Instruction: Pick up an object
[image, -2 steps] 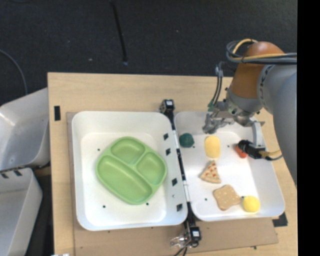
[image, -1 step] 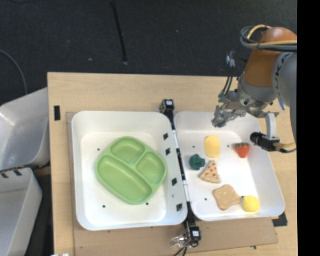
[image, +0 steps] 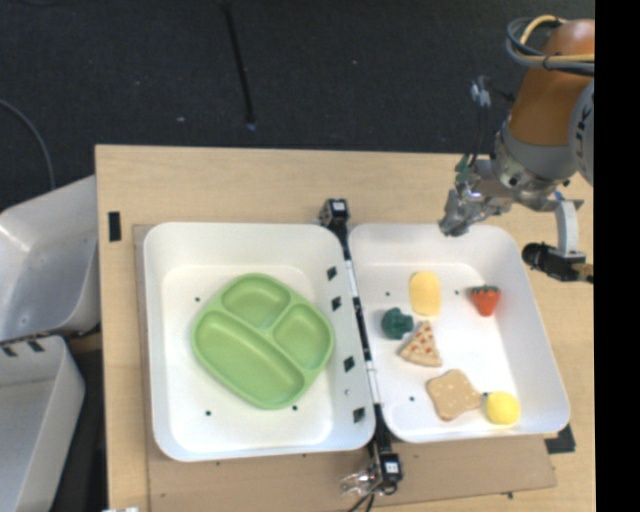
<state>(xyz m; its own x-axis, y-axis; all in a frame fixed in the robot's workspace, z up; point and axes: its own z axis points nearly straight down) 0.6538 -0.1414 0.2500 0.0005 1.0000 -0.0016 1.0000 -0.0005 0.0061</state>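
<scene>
We judge the pick as not yet begun — nothing hangs under the gripper (image: 458, 222), which hovers above the far rim of the right bin (image: 540, 330), near its far left corner; whether its fingers are spread or pressed together we cannot tell, for the tip is small and blurred.

Everything remains: choosing a piece, descending, closing, lifting.

The left bin (image: 165, 400) carries a green divided plate (image: 262, 340) around its middle.

In the right bin lie the candidates, largest first: a tan toast slice (image: 452, 393) by the near edge, a pizza wedge (image: 422, 347) at centre, a yellow block (image: 425, 292) toward the far edge, a dark green piece (image: 397, 322) near the left edge, a lemon-yellow ball (image: 503, 407) in the near right corner, and a small strawberry (image: 485, 300) by the right edge — all toy food, lying apart.
</scene>
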